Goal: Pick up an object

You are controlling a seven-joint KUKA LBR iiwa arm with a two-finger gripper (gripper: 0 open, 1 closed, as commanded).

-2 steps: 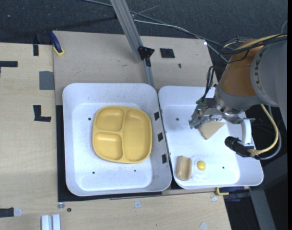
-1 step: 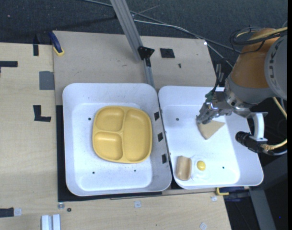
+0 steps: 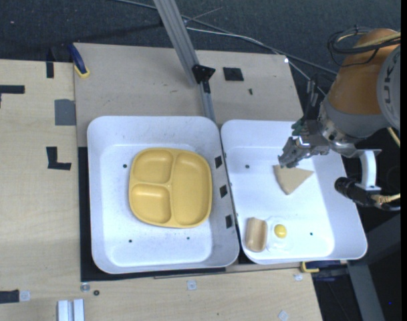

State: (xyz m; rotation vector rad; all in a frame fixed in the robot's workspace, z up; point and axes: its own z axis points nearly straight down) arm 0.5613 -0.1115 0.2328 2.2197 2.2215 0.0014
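Bench (image 3: 150,79) with two shallow white bins side by side. Left bin (image 3: 106,179) has a yellow divided plate (image 3: 170,186) lying flat about mid-bin, three compartments, nothing in them.

Right bin (image 3: 337,233) has three small things: a tan wedge, looks like a toy bread or cheese slice (image 3: 295,178), in the upper middle; a small tan roll-shaped piece (image 3: 256,234) near the front left corner; a toy fried egg (image 3: 279,232), white with a yellow yolk, just beside the roll.

Arm (image 3: 363,85) comes in from the right over the right bin. Gripper (image 3: 293,156) sits low, right at the top edge of the wedge, looks touching or just above it. Cannot tell how the jaws stand; the tips are dark and blur together at this angle.

Progress: early. Approach to the wedge looks done or nearly so, likely target. Nothing visibly lifted; the wedge lies on the bin floor, as do the roll and egg. Left to do: close on the wedge, lift it clear of the bin. The thin flat wedge could slip out on the close.
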